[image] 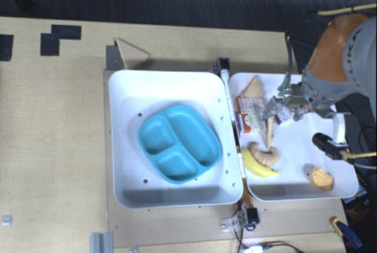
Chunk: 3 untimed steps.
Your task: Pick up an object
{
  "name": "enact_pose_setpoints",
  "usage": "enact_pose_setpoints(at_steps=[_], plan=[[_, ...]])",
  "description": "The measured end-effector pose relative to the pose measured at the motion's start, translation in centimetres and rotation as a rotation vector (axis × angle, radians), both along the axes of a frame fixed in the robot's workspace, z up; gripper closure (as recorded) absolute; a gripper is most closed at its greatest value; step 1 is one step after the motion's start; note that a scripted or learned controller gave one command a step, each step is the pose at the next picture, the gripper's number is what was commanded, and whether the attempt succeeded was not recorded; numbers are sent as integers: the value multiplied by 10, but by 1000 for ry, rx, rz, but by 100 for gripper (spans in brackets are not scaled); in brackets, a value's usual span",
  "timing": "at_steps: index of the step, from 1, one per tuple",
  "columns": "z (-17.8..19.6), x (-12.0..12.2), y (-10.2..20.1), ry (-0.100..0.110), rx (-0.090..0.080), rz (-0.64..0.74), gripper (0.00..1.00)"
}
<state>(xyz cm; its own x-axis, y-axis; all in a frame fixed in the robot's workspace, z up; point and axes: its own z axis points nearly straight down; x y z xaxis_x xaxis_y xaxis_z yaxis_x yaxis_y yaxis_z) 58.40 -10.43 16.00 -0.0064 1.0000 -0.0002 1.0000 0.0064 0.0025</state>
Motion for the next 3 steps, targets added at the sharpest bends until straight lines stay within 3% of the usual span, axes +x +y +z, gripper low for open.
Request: enact_pose_setpoints(at_steps=[1, 2, 3], plan=[[-61, 34, -19, -12, -2, 0, 0], [-49, 36, -18, -16, -1, 9, 100], [-49, 36, -18, -15, -1, 9, 0]])
